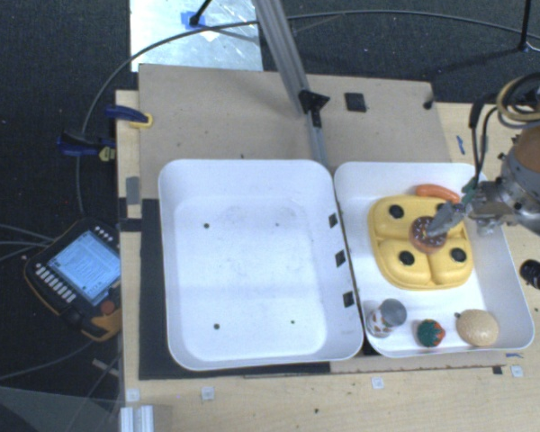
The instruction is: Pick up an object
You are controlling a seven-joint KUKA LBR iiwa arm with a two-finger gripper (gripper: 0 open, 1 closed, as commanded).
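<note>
My gripper (pixel 439 220) reaches in from the right over the right bin (pixel 504 277). Its tip sits above a large yellow block (pixel 405 257) with black dots. A small brown ring-shaped piece (pixel 423 233) lies on the block right at the gripper's tip, touching or just under it. An orange carrot-like piece (pixel 436 191) lies behind the block. Along the bin's front edge are a grey and white object (pixel 386 316), a green and red ball (pixel 430 332) and a beige egg-shaped object (pixel 477 327).
The left bin (pixel 247 264) stands beside the right one, their rims meeting in the middle. A slanted metal pole (pixel 283 43) rises behind the bins. A teach pendant (pixel 76 277) lies left of the bench. Cables run near the arm's wrist (pixel 526 183).
</note>
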